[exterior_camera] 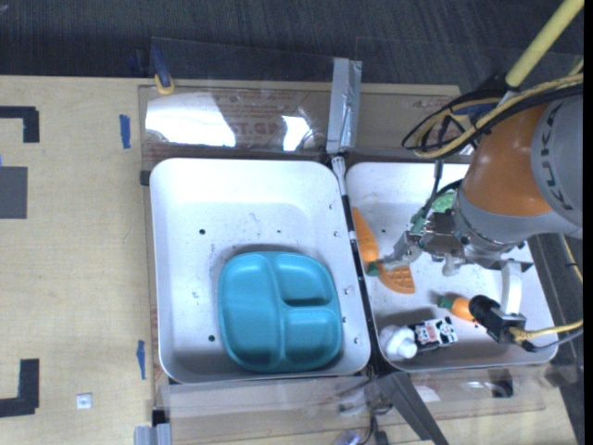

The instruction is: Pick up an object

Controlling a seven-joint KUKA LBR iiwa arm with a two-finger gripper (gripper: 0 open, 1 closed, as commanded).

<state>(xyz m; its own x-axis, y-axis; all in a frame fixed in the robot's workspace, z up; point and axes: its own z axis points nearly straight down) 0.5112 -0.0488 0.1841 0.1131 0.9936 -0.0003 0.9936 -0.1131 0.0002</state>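
Observation:
My gripper (414,245) hangs over the middle of the right bin (389,188), below the arm's orange band. Just under and left of it lies an orange wedge-shaped piece (400,279). A long orange carrot-like object (365,237) lies along that bin's left wall, with a green bit at its lower end. Near the front wall sit a white bottle-like object (400,343) and a black-and-white patterned item (435,333). A small orange and green object (453,302) lies to the right of the wedge. Nothing shows in the gripper's hold.
The left bin (185,202) holds a blue compartment plate (278,311) toward its front. A clear panel and a metal divider (343,105) stand behind the bins. Cables and a yellow rod (547,31) hang by the arm at the right.

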